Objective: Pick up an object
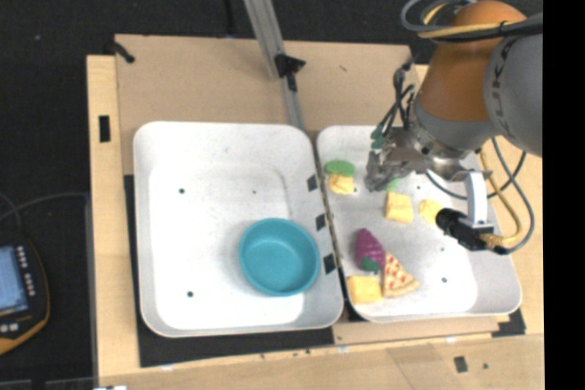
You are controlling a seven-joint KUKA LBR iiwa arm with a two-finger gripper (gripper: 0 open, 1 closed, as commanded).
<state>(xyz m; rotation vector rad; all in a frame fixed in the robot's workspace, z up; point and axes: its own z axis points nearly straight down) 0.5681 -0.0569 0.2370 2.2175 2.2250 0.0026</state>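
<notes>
Your gripper [377, 181] hangs over the right bin [498, 288] near its far edge, its opening impossible to judge, with the yellow block [398, 208] lying just beside it toward the near-right corner.

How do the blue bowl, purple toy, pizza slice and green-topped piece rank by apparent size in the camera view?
1. blue bowl, clearly largest
2. purple toy and pizza slice, too alike to rank
3. green-topped piece, slightly smaller

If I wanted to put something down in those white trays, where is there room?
The left bin is bare above and left of the blue bowl. The right bin is crowded: toy food around the gripper, with a free patch right of the pizza slice.
</notes>
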